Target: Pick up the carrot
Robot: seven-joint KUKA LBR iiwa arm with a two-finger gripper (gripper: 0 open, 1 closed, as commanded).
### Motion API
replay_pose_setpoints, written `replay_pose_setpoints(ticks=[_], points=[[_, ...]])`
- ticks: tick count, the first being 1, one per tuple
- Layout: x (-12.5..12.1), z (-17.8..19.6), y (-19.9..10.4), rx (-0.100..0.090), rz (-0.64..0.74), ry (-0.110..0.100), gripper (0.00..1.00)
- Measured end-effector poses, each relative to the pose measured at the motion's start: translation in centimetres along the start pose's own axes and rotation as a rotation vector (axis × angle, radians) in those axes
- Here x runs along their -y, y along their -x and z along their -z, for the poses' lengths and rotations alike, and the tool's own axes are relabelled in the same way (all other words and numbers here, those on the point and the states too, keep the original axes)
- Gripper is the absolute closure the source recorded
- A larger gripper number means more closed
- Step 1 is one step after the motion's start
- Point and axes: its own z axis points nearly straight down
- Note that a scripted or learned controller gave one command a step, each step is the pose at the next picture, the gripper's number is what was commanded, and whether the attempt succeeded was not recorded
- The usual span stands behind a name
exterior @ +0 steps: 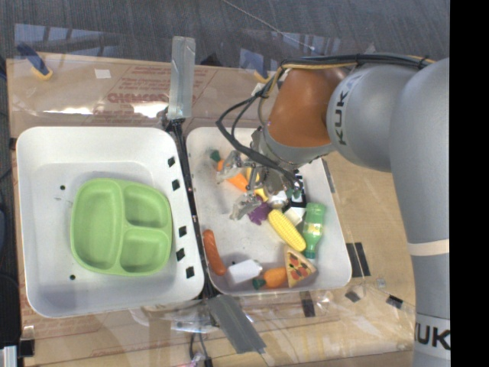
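Arm (pixel 397 128) took up most of the right side, big grey thing with the orange band (pixel 302 113) hanging over the far half of the right bin (pixel 221 228). The left bin (pixel 30 151) just had a green divided plate (pixel 121 226) sitting in the middle of it.

The gripper (pixel 243 188) was down low in the right bin, over the far-left part of the toy pile. Honestly couldn't tell if the pincer was released or clenched, too much metal and cable clutter there. There was a small orange piece (pixel 238 180) right at it, but I couldn't say whether that was actually gripped.

Toys were all in the right bin: a corn cob (pixel 286 229) lay next to a green bottle (pixel 313 228) on the right side, a pizza slice (pixel 300 267) sat near the right corner, and a reddish sausage (pixel 213 252) ran along the left wall. A white block (pixel 244 270) was at the near edge, and a purple bit (pixel 258 214) lay just beside the gripper.

The carrot (pixel 273 277) looked to be lying at the near edge of the right bin, between the white block and the pizza slice, apart from the gripper.
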Motion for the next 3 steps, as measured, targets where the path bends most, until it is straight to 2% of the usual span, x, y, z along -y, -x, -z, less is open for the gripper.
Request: replay_pose_setpoints(ticks=[1,2,3], points=[[0.1,1.4,0.3,0.009,0.006,-0.005,1.00],[0.0,1.4,0.3,0.008,0.007,-0.005,0.00],[-1.2,-1.3,2.0,0.011,-0.066,-0.005,0.00]])
